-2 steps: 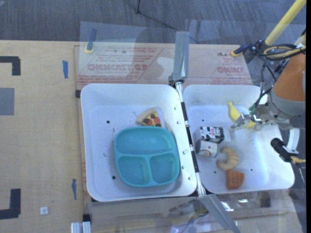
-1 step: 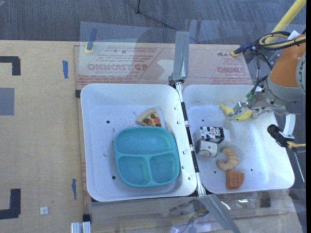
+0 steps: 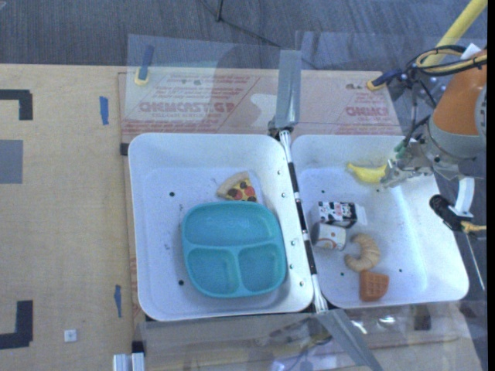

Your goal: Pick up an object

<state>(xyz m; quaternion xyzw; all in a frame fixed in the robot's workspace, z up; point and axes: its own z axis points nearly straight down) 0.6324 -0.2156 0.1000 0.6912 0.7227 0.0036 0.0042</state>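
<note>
1. We see the gripper (image 3: 392, 171) low in the right bin (image 3: 433, 284), upper area, right at the banana (image 3: 366, 173); tips look to touch the banana's right end.
2. Can't tell if it's open or closed, or if the banana sits btwn the tips: too small and blurred.
3. We judge the step as grasp approach on the banana, nothing lifted yet.
4. Other picks in the right bin: croissant (image 3: 363, 252), waffle (image 3: 373, 286), small carton (image 3: 336, 213). Left bin (image 3: 155, 207) has a teal tray (image 3: 232, 250) and pizza slice (image 3: 238, 188).
5. Next, we think: close firmly on the banana, then lift straight up, w/o dragging it into the bin wall.
</note>
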